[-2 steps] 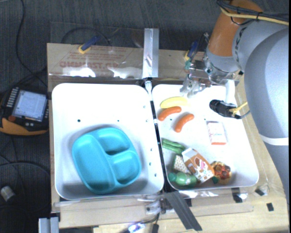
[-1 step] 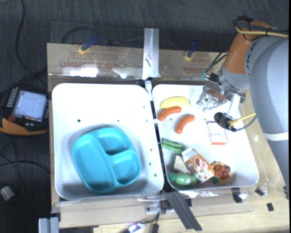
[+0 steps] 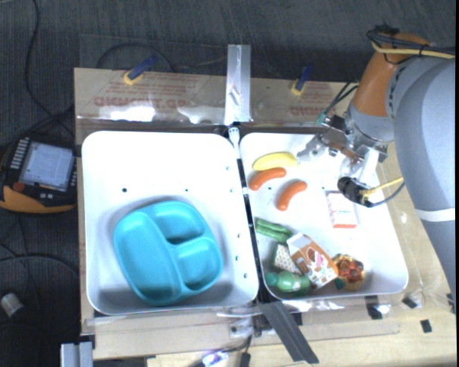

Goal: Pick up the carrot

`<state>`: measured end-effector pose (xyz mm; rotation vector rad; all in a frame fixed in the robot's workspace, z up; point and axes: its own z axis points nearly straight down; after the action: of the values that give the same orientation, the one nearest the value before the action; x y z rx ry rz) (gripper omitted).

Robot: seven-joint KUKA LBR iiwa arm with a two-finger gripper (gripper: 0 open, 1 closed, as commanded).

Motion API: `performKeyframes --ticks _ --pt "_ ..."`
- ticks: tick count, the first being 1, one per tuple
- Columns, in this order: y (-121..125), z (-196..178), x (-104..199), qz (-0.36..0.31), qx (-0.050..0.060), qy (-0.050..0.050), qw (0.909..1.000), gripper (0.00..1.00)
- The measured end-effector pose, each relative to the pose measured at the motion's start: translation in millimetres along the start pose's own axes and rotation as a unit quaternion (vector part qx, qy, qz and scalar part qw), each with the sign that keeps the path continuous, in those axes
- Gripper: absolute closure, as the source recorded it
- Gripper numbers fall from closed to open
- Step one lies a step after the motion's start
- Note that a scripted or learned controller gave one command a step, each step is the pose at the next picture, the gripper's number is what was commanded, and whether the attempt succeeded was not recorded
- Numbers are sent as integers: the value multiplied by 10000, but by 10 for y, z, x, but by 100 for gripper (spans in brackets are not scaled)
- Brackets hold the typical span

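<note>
Reaching in from the right, the grey arm holds its two-finger gripper [image 3: 344, 153] over the right white bin [image 3: 382, 243], near its back edge; how far it is open cannot be told. Two smooth orange carrot-like pieces lie apart from it: one [image 3: 266, 177] just below a yellow banana [image 3: 274, 160], another [image 3: 291, 194] nearer mid-bin. A blue divided tray [image 3: 168, 251] sits in the left white bin [image 3: 115, 159].

A blue divided tray [image 3: 168, 252] lies in the left bin [image 3: 99, 159]; perhaps a banana [image 3: 273, 160] lies in the right.
</note>
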<state>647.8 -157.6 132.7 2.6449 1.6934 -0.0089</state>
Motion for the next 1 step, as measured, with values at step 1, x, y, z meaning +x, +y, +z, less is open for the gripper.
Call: performKeyframes --ticks 1 --pt "-337 431 338 -1125 -55 3 9936 0"
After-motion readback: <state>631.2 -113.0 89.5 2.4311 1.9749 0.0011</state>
